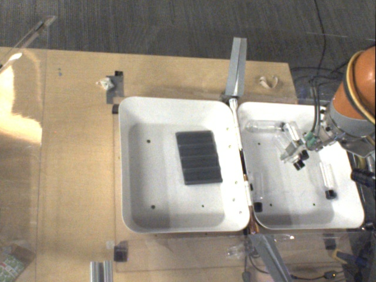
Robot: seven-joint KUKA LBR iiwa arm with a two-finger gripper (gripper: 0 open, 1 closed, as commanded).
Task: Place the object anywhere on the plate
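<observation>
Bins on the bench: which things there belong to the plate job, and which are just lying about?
Job:
- dark ribbed plate, left bin
- claw, over the right bin

Lying about:
- clear tube-like pieces in the right bin, too faint to identify
- grey post behind the bins

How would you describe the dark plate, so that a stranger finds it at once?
Look at the left bin of the two white ones. Near its middle lies the plate, a dark grey, ribbed rectangle. It is the only dark, flat thing there; the gripper is over the right bin.

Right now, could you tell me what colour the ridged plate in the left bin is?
Dark grey, nearly black: the plate, seen in the camera view.
</observation>
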